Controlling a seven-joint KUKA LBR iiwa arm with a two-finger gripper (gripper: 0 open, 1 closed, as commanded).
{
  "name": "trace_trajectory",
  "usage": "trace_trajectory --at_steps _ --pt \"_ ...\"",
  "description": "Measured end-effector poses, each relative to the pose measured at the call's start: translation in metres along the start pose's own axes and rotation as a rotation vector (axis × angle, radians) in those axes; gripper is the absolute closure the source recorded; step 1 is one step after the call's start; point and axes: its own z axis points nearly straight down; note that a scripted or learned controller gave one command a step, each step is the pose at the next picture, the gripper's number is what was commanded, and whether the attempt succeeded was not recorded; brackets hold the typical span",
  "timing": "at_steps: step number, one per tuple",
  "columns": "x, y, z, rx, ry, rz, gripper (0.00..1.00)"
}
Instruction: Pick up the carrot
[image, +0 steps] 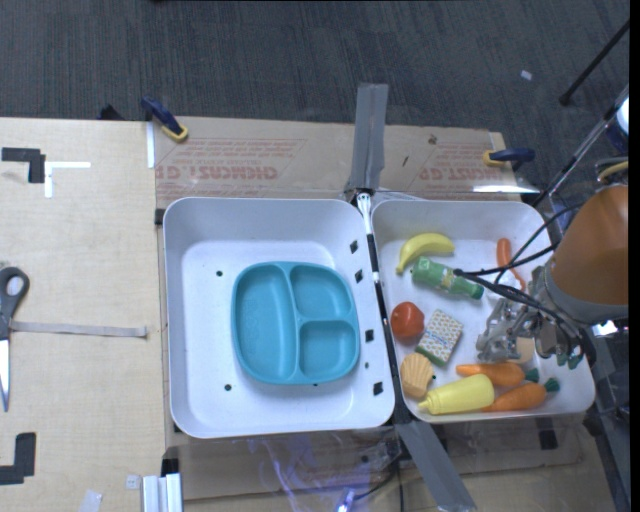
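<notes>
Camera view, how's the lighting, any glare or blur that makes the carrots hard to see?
Camera view: lighting even and soft, faint shadows inside the white bins; no strong glare; carrots fairly sharp, though the gripper and its cables look cluttered; a bluish flare marks the bottom edge.

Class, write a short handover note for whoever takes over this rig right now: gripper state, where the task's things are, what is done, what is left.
Gripper: low in the right bin, just above the carrots; finger state unclear.
Carrots: one under the gripper, one at the bin's near edge beside the yellow bottle, a thin one near the far wall.
Done: the reach into the bin.
Left: grip a carrot and lift it; none is seen held.
</notes>
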Motion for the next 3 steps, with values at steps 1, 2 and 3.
trace_trajectory --at_steps 1,2,3 --pt "0.000 0.000 0.000 0.000 0.000 0.000 0.00" --pt "-0.003 0.000 -0.010 0.000 -0.006 -0.001 1.00" --pt "-0.010 0.005 -0.039 -0.006 0.019 -0.413 1.00"
